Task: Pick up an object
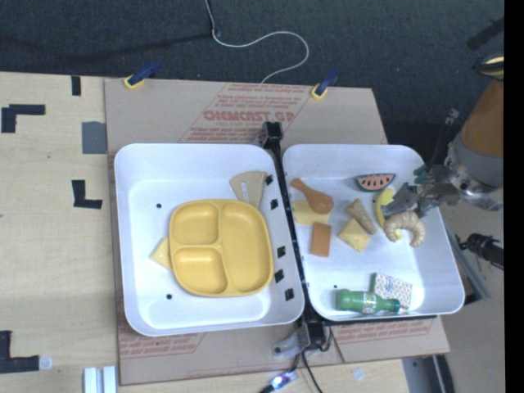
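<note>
We see a tan croissant-shaped toy (pixel 407 228) lying near the right wall of the right bin (pixel 434 297), with the tool (pixel 409 201) directly over its far end; we cannot tell how far the tool is open or whether it grips anything. Left of the toy lie cheese wedges (pixel 355 228), an orange block (pixel 321 240) and a drumstick (pixel 313 196), with a watermelon slice (pixel 375 182) beyond and a green bottle (pixel 365 302) nearer. The left bin (pixel 135 219) holds a yellow divided plate (pixel 221 246).

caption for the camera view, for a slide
Gripper above a croissant in the right bin; yellow plate in the left.
</note>
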Controlling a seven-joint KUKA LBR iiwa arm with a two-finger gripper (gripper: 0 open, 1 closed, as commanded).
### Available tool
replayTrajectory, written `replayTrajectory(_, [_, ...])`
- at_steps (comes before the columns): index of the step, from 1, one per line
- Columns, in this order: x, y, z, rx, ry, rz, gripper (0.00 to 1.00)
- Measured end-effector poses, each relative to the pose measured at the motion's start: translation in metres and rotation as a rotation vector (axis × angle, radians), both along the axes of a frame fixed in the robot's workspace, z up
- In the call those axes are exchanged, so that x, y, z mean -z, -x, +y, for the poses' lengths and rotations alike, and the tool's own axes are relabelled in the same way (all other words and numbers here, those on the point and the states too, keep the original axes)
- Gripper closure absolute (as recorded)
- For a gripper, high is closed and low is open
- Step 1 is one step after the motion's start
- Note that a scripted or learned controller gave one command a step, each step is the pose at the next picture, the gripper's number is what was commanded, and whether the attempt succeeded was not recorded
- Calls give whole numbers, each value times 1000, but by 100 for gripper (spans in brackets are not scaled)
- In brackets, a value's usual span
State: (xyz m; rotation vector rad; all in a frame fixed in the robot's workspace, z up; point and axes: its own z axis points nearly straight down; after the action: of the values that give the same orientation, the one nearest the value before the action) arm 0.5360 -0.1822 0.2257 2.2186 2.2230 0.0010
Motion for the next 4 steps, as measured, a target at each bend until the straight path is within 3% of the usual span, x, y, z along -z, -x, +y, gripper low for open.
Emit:
replayTrajectory(3, [15, -19, 166, -4, -1, 4, 100])
replayTrajectory(4, [-8, -21, 205, -4, -2, 1, 100])
